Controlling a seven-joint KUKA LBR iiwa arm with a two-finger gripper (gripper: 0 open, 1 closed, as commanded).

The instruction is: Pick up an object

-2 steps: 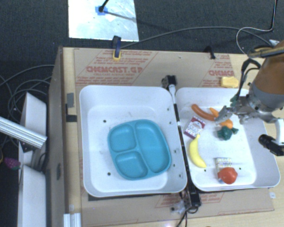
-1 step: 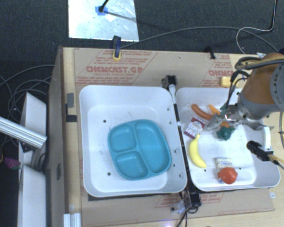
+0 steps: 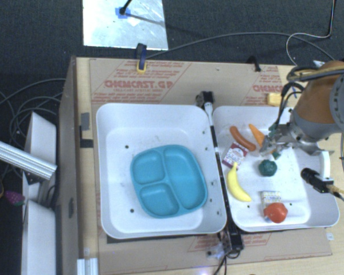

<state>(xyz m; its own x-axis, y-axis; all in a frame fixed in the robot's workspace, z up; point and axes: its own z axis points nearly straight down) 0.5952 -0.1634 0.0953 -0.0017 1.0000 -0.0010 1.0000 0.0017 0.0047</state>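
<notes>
Cardboard-covered tabletop carrying two white bins: left bin holds a blue divided plate; right bin holds the loose goods. Landmark, dark green ball: claw just above it, grip state cannot be told; orange carrot and sausage up-left; banana lower left; red tomato below

Blue tray in left bin, claw above green ball
</notes>
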